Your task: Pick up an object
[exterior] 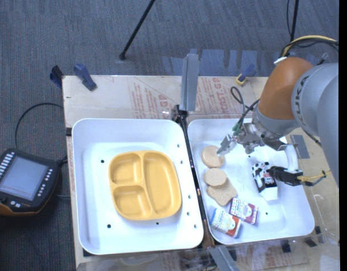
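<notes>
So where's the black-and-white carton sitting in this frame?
The black-and-white carton lies in the right bin, toward its right side, below the gripper and right of the round bread-like pieces.

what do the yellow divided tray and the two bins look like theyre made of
Yellow divided tray: probably moulded plastic, matte to slightly satin; one even colour, rounded corners, soft raised ridges between its three compartments. Left bin and right bin: likely thin formed plastic, white and smooth; rounded rims and gently sloped walls with faint sheen. Painted metal can't be ruled out from the look alone.
</notes>
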You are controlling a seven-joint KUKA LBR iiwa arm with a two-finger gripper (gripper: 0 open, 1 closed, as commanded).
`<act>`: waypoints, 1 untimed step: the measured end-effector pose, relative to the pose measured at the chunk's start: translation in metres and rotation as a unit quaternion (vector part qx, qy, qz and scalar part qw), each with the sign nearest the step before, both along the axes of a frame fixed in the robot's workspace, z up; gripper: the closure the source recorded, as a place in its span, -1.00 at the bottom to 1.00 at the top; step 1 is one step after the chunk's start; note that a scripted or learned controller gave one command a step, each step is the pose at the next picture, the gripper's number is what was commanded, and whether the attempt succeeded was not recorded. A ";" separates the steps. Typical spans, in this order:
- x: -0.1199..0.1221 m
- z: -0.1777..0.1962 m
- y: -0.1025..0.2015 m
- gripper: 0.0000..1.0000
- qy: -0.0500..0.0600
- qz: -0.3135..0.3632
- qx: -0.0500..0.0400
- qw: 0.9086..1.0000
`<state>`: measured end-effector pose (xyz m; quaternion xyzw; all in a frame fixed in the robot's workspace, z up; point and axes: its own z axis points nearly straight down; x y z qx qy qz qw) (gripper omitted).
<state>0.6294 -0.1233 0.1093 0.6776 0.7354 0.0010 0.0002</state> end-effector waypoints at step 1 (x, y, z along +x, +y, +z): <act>0.015 0.081 -0.045 -1.00 -0.002 -0.053 -0.001 0.999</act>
